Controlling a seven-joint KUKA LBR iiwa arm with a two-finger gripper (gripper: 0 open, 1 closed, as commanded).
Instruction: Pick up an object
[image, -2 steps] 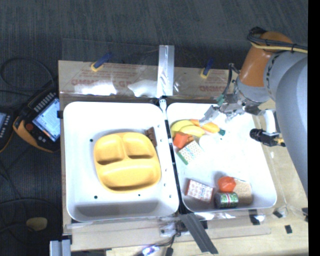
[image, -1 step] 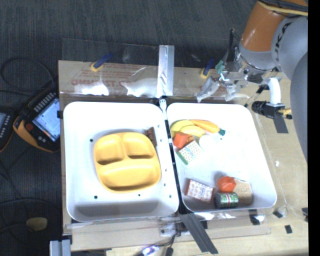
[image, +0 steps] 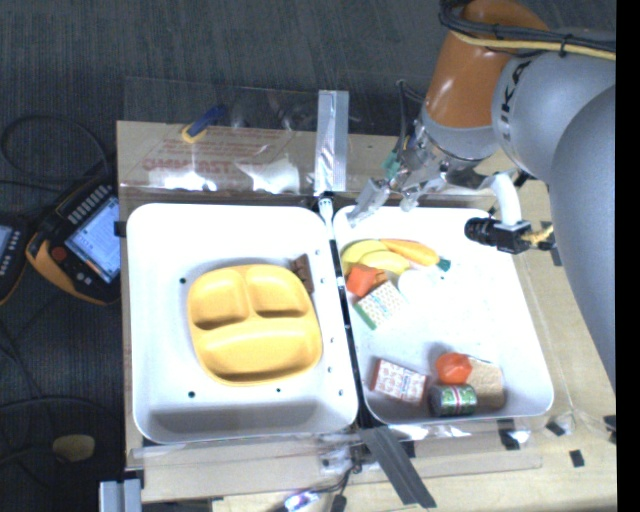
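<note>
While the gripper (image: 385, 195) hangs with fingers apart and nothing between them just above the right bin's (image: 530, 330) far rim, the reach is in hand, and next it must drop onto the banana (image: 385, 255) just inside that rim.

A divided tray (image: 255, 322) lies in the left bin (image: 160, 240). In the right bin (image: 520, 330), bananas (image: 385, 255) sit at the back left, while a tomato (image: 453, 367), can (image: 453, 400) and packet (image: 399, 380) cluster at the front.
</note>
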